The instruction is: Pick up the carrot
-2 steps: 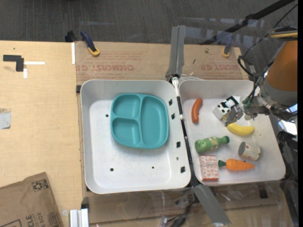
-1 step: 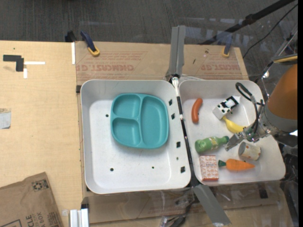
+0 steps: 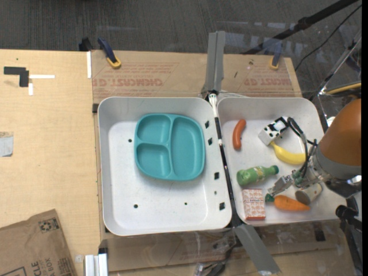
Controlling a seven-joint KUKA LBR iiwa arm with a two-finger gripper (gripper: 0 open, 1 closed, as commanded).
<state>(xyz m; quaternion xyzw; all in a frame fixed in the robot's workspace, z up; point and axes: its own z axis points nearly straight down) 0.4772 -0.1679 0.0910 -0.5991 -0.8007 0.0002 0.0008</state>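
- Gripper (image 3: pixel 292 181) is seen low in the right bin (image 3: pixel 322 115), just above the carrot (image 3: pixel 291 204); whether it is released or clenched cannot be told.
- One carrot is found, lying flat near the front edge of the right bin, toward its right corner, with the green end pointing left.
- It is judged that the gripper is placed there to come down on the carrot, which is not yet lifted.
- Also counted in this bin: one banana (image 3: pixel 288 154), one green bottle (image 3: pixel 256 174), one sausage (image 3: pixel 238 134), one small box (image 3: pixel 253 204) by the front edge, and one black and white toy (image 3: pixel 274 131).
- One teal plate (image 3: pixel 170 147) with three compartments is lying in the left bin (image 3: pixel 115 171); nothing is seen on it.
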